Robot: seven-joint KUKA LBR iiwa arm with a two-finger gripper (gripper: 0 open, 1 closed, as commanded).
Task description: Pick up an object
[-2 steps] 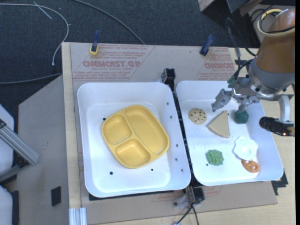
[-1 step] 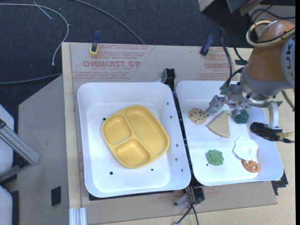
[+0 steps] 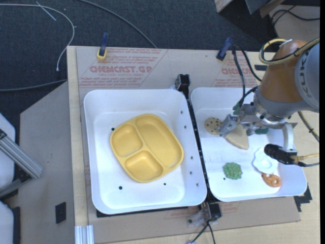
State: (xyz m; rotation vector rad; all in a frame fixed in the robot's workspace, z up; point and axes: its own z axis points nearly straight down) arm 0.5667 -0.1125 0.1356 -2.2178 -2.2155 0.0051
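The gripper (image 3: 234,127) hangs over the right bin (image 3: 213,184), just above a beige wedge (image 3: 238,140); I cannot tell its opening. The wedge looks light, stiff and smooth, so holding it across the thick end seems safest.

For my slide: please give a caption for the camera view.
Gripper over the right bin by a beige wedge; yellow tray left.
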